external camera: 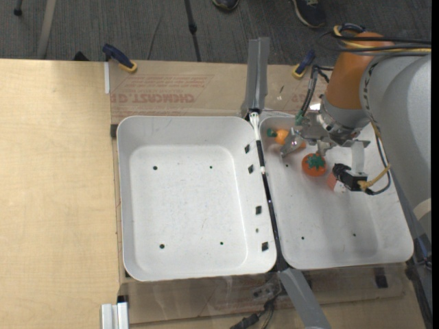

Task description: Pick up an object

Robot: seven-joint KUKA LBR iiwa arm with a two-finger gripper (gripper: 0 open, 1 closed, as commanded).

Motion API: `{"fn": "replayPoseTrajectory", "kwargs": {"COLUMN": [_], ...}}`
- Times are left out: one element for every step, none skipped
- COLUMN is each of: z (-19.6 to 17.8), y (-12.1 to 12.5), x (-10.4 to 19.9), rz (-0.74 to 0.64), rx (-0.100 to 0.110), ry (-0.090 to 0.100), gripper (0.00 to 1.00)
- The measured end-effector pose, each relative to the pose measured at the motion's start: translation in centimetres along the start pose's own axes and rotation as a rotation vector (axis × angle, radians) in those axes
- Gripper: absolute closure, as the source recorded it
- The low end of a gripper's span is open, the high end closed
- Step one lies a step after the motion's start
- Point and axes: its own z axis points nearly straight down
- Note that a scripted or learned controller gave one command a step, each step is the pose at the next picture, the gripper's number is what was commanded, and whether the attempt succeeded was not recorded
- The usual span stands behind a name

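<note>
the two-finger gripper (296, 141) on the grey arm with the orange band is hanging low over the far left corner of the right shallow white plastic bin (343, 249), and whether it is spread wide or drawn narrow cannot be told from above, since the wrist hardware is covering it. nothing is showing as held.

just toward the bin's middle from the gripper, a small round orange-red toy fruit with a green top (315, 164) is lying on the bin floor, close beside the tool but apart from it. on the other side, nearer the dividing wall, a small yellow-orange object (280, 135) is sitting tight in the corner, partly hidden.

the round fruit is looking like the easier target: it has no long axis to align with, and it is lying clear of the walls. the left shallow white bin (188, 132) is sitting alongside.
</note>
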Motion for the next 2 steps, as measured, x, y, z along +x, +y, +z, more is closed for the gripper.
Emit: {"fn": "replayPoseTrajectory", "kwargs": {"z": [-0.3, -0.4], "y": [-7.3, -1.7], "x": [-6.4, -0.6], "rz": [-0.042, -0.171], "rx": [-0.016, -0.018], "ry": [-0.002, -0.003], "gripper": [0.00, 0.00]}}
